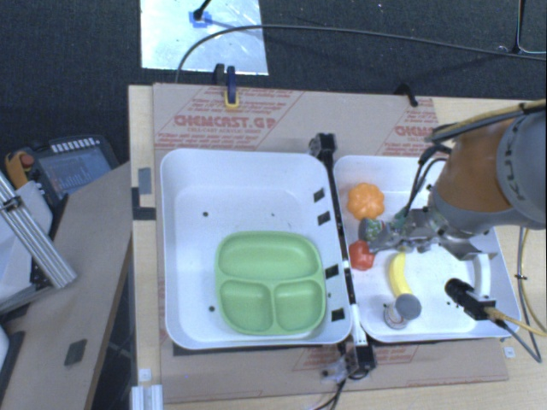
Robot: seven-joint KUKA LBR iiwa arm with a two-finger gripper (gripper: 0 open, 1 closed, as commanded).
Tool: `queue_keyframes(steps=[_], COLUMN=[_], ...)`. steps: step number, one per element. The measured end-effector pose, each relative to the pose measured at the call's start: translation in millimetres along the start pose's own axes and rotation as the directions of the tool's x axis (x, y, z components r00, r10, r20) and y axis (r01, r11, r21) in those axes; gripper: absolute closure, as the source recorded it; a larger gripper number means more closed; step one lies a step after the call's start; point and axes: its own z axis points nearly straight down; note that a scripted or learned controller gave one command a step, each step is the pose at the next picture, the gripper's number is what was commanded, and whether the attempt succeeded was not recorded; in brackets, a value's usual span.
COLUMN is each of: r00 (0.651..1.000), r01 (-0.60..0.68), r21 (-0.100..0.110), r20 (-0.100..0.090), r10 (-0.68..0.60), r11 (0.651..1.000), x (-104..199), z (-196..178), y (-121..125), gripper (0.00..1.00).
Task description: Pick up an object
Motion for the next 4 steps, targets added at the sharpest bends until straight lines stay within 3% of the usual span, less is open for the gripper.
queue_keyframes(steps=[1,3,4], r00=[1.000,1.000,1.000], r01=[0.002,0.005,0.010], r21=[-0.003,-0.004,0.000], r20=[0.001,0.000,-0.003], r10=[-0.002,-0.005,-0.010], r11=[1.000,1.000,1.000], x=[-0.3,7.4,49.7], z=[-12.0,-117.9,-119.2], y=[1.1,12.0,35.5], gripper=[1.00,1.00,1.00])
